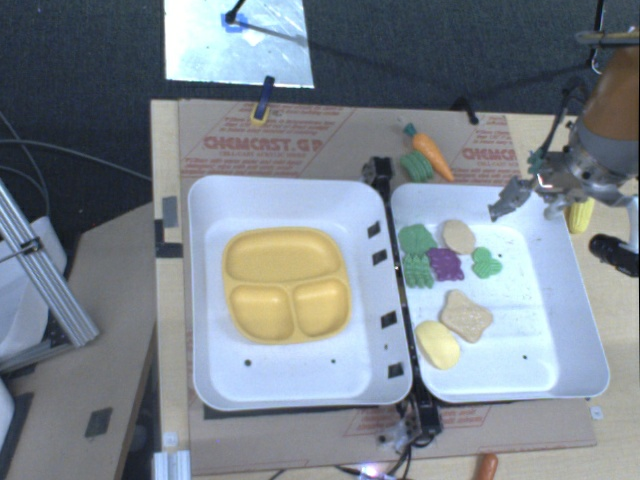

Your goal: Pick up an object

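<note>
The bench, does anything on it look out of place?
Yes. An orange toy carrot with green leaves lies on the bench behind the right white bin, outside it, while the other toy foods sit inside.

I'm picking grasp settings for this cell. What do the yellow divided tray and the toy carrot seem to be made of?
Yellow divided tray: looks like moulded plastic, matte to slightly satin, with soft rounded compartment walls and one even colour. Toy carrot: probably plastic or rubber, with flat orange and green colouring; too small here to tell hard from soft.
</note>
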Tool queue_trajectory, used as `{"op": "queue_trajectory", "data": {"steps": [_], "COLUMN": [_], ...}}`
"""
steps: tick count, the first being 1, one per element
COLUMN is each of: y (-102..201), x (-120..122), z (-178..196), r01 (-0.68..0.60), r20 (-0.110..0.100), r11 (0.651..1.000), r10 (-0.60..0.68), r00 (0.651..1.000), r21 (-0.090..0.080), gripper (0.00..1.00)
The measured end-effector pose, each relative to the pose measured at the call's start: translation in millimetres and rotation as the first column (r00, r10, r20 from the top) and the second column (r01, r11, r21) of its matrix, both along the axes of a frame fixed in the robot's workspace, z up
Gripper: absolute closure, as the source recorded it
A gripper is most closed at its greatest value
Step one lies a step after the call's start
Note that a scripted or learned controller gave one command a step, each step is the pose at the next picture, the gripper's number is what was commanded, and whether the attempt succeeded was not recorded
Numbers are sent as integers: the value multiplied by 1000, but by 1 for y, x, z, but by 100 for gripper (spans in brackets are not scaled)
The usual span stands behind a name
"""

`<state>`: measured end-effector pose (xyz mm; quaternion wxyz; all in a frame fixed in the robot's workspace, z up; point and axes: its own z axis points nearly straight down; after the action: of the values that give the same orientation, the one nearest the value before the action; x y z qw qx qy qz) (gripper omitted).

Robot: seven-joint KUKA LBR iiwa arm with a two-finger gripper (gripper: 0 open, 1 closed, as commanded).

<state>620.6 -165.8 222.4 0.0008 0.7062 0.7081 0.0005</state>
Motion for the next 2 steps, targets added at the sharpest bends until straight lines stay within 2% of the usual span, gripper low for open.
{"op": "queue_trajectory", "data": {"steps": [1,2], "y": [25,127], "x": [-51,-75], "z": [-103,-35], "r01": [2,-10], "r20": [-11,2], "r11": [1000,1000], "r10": [-2,10], "r00": [1000,1000], "r21": [4,3], "gripper": [0,0]}}
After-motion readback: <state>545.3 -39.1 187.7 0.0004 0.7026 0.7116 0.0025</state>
